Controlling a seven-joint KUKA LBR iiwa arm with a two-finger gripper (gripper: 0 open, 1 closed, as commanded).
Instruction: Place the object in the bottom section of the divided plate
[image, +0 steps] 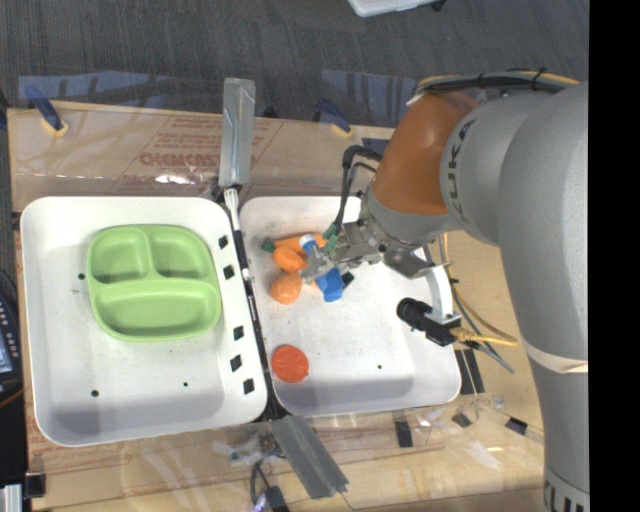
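We view both bins from above. The green divided plate (155, 280) lies in the left bin (60, 400); its wide bottom section sits at six o'clock, two smaller sections at eleven and one. The right bin (400, 370) holds the candidate objects: an orange carrot-like piece (290, 253) at the bin's ten o'clock, an orange rounded piece (286, 289) just below it, a blue piece (331, 286) beside the claw, and a red-orange disc (291, 363) at seven o'clock, well apart from the rest. The claw (325, 262) hangs over the cluster; we cannot tell its state, nor which object it targets. We judge these to be light, stiff, smooth plastic toys, likely to slip or roll, so we would grip across the narrow middle, squarely.
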